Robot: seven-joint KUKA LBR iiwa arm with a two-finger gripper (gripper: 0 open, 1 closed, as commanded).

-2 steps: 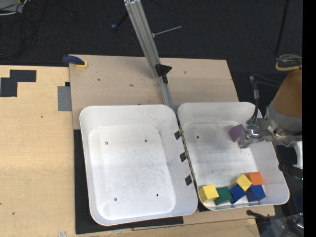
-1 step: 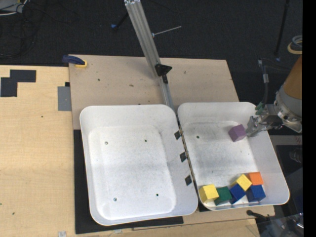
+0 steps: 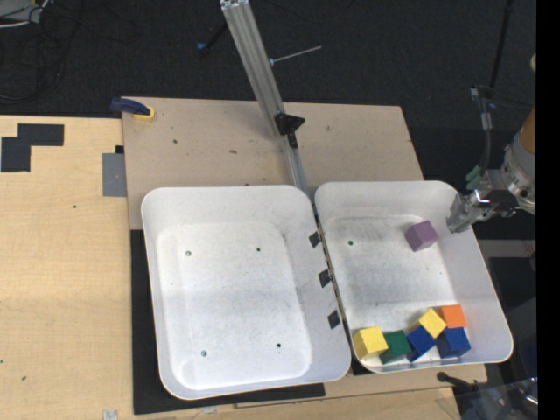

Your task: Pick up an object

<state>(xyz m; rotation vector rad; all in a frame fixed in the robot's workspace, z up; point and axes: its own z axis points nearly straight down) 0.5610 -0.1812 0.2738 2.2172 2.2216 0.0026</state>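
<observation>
Gripper [image 3: 462, 215] sits at the right rim of the right bin [image 3: 385, 195], arm coming in from the right edge of the camera view. Can't tell how far the gripper is open (too small and partly blurred against the rim); nothing visibly held in it.

Candidates:
- purple block [image 3: 422, 234]: alone in the upper part of the right bin, just beside the gripper, to its left and slightly lower. Tilted relative to the bin walls, lying flat on the floor.
- cluster at the bottom right corner of the same bin: yellow block [image 3: 371, 340], green block [image 3: 395, 346], blue block [image 3: 421, 342], second yellow block [image 3: 432, 322], orange block [image 3: 452, 314], dark blue block [image 3: 453, 343]. Packed touching each other and tight to the front wall.

Left bin [image 3: 175, 208] has no blocks in it that I can see. Counter [image 3: 350, 138] behind the bins carries a slanted aluminium rail [image 3: 259, 68].

Step, as I read it: approach phase, nothing picked yet. Purple block looks like the obvious target: isolated, free on all sides.

Next move calls for: shift left over the purple block, rotate the wrist to match its skew, descend with the block between the fingers, close. Risk is nudging it instead of straddling it. The cluster is worse: neighbours block finger entry.
</observation>
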